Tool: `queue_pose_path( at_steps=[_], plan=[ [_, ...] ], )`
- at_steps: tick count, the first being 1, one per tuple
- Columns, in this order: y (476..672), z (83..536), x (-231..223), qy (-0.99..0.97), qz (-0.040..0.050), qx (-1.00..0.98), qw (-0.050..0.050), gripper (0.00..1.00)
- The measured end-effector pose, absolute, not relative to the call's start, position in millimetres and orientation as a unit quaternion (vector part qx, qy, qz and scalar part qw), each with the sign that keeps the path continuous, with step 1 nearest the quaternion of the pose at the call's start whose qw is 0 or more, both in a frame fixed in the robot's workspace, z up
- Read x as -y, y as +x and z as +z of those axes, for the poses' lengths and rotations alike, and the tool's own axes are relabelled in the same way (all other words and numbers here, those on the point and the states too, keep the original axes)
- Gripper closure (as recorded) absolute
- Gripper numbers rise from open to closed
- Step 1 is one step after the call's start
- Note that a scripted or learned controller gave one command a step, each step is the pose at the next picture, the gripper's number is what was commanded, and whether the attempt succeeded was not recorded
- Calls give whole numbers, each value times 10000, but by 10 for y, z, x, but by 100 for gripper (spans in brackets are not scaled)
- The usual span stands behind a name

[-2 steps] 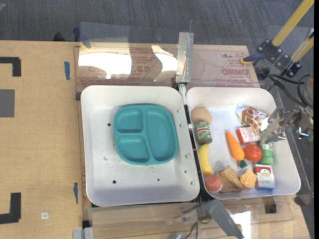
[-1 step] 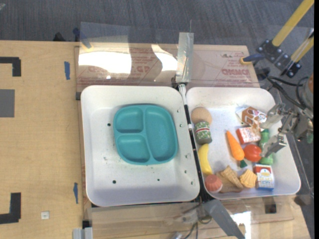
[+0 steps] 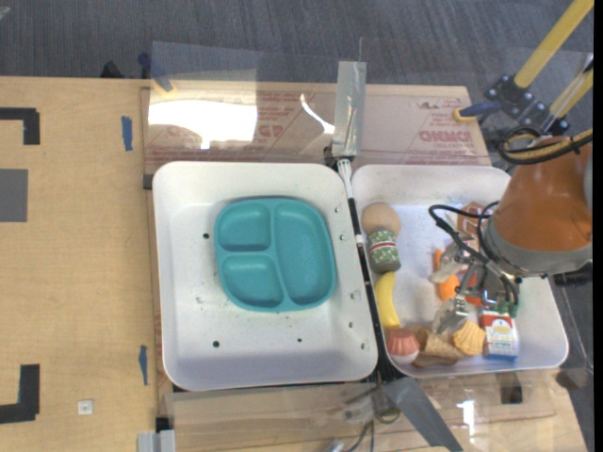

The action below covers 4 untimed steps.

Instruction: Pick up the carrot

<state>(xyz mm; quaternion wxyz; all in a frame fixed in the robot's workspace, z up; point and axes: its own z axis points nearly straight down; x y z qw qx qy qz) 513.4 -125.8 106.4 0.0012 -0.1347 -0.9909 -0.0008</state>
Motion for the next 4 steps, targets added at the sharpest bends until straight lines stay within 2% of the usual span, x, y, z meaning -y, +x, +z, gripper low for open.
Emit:
queue_pose_path(
  at_steps=[1, 2, 3, 4],
  plan=[
    [5168, 1199, 1262, -1342, 0, 9909, -46, 100],
    [4898, 958, 951, -232, -5, 9997, -22, 100],
    [6114, 2336, 884, 701, 11, 9975, -100, 100],
    [6089, 2276, 884, 696, -4, 9976, -41, 0]
  ],
)
